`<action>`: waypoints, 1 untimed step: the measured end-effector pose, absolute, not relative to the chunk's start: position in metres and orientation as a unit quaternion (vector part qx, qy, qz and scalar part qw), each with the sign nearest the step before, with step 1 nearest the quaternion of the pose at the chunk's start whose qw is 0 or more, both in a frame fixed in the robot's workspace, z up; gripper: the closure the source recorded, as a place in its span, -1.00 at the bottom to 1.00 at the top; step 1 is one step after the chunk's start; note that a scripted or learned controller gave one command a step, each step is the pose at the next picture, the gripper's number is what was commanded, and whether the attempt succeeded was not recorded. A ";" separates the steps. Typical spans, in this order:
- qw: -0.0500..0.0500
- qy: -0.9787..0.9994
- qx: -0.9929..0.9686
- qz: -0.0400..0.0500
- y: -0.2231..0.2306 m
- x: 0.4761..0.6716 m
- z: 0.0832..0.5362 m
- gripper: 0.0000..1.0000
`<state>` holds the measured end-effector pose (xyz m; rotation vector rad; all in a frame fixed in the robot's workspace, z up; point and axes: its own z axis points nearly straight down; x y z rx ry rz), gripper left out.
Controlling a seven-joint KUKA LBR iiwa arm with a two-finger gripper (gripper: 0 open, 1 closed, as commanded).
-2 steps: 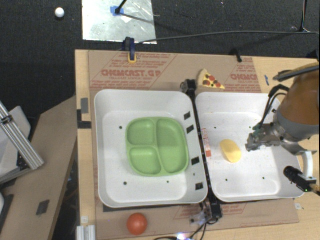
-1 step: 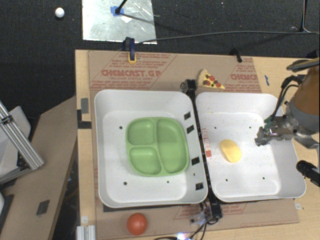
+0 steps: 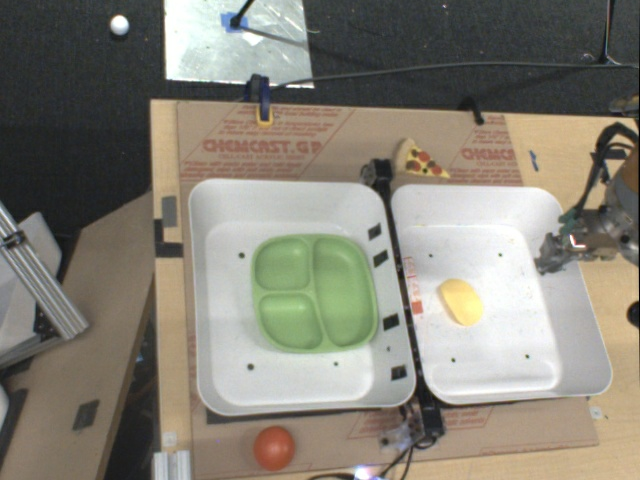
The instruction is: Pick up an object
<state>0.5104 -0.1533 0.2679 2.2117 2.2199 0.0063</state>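
A small yellow rounded object (image 3: 461, 301) lies on the floor of the right bin (image 3: 520, 368), a little left of its centre. My gripper (image 3: 552, 256) hangs at the bin's right rim, well to the right of the yellow object and apart from it. Nothing shows between its tips.
The left bin (image 3: 215, 298) holds a green divided plate (image 3: 314, 292). A toy pizza slice (image 3: 421, 160) lies on the board behind the bins, and a red-orange ball (image 3: 273, 447) sits in front of the left bin. A blue clamp (image 3: 260, 95) stands at the back edge.
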 end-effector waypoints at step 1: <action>0.001 0.710 0.704 0.001 -0.102 0.517 0.254 1.00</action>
